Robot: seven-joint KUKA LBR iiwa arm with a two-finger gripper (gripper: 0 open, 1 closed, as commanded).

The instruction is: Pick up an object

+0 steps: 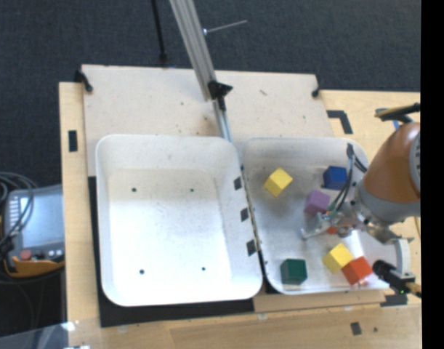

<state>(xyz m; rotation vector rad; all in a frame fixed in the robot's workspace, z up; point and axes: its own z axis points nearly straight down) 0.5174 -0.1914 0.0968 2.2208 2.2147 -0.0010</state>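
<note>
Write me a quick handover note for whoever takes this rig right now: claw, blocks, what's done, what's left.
Claw: down inside the right bin, beside the purple block; nothing visibly held.
Blocks, all in the right bin: yellow block upper left, blue block upper right, green block at the front, second yellow block and orange block front right.
Done: no pick yet.
Left: grasp one block and lift it.

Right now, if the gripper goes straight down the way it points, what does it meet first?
Most likely the purple block, which sits right beside the gripper in the right bin. Depth is hard to judge from this slanted view, so it could instead land on bare bin floor just below that block.
</note>
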